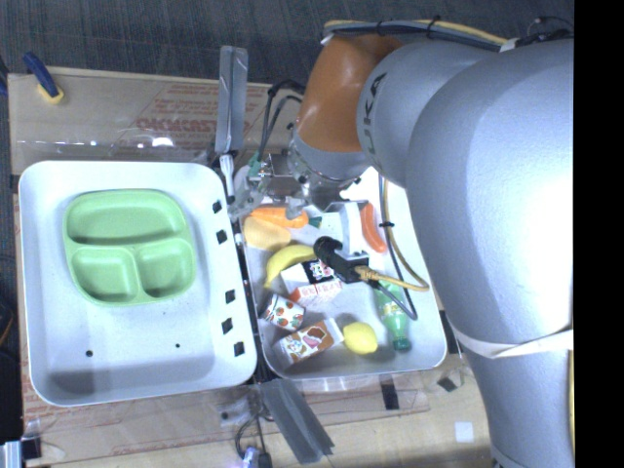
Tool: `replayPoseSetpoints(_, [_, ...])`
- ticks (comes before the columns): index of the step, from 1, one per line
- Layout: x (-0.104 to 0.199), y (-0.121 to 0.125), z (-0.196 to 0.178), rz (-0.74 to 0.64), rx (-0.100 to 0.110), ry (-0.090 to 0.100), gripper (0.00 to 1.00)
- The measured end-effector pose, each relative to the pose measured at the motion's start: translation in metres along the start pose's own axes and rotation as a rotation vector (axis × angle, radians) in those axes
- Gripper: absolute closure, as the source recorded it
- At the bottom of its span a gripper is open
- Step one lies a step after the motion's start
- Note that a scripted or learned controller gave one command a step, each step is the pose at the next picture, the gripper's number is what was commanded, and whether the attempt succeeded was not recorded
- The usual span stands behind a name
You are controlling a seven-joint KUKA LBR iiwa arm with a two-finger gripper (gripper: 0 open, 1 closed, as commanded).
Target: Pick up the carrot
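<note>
You're looking at a bulky, smooth grey arm. An orange band rings it above the wrist. Black and yellow cables run along its top.

The carrot is a small, slim, orange-red plastic piece with a smooth surface. It lies flat in the right-hand white bin, toward that bin's one o'clock corner, its long axis running roughly from eleven to five o'clock. Its upper end is partly hidden under the grey arm.
</note>
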State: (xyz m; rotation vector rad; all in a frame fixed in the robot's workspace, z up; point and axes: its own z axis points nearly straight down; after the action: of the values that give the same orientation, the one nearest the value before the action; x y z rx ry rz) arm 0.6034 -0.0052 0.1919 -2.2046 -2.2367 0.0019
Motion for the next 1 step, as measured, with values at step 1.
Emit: replayPoseSetpoints(1, [-0.0685, -0.0175, 0.0009, 0.017, 0.004, 0.001, 0.0])
